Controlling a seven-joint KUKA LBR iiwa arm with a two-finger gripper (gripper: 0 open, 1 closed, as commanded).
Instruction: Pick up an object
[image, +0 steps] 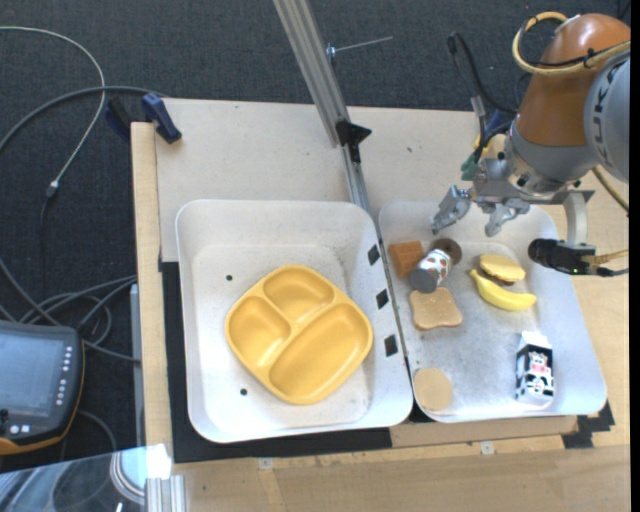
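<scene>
Two white bins sat side by side on my bench. Over the right bin (590, 375) my gripper (478, 217) hung with fingers spread, pinching nothing. Just below it lay a can (432, 268) on its side, red and white, grey lid toward me, touching toast (436, 310). A banana (503, 292) lay nearby.
</scene>
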